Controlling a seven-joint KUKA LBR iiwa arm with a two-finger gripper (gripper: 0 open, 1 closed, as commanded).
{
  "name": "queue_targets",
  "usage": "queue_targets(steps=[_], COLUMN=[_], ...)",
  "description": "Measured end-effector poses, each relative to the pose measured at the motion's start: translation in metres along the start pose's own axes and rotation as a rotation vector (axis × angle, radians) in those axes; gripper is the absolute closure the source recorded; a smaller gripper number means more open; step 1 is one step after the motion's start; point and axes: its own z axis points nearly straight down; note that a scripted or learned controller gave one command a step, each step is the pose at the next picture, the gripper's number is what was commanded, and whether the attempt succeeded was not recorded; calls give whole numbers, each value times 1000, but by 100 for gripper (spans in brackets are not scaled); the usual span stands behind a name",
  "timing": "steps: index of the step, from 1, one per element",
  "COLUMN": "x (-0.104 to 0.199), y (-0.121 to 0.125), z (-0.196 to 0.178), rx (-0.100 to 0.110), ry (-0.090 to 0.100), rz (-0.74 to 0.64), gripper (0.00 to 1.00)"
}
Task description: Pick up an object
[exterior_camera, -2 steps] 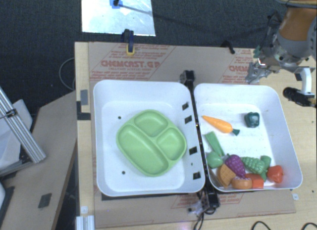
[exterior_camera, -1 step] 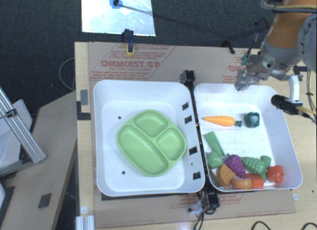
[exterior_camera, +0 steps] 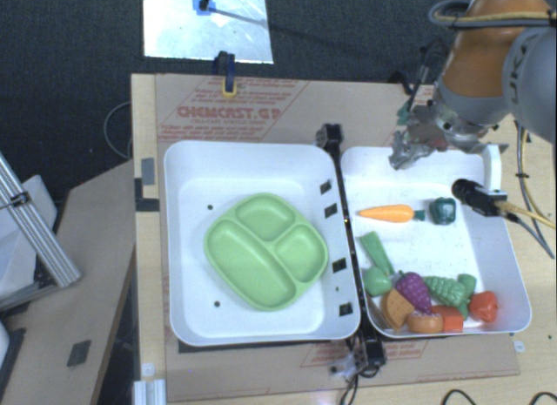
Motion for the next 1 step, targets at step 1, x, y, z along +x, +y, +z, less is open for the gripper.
queue_targets(steps=[1], x=[41], y=[-31], z=[10], rx=[2], ry=[1], rz=[0], gripper=[100])
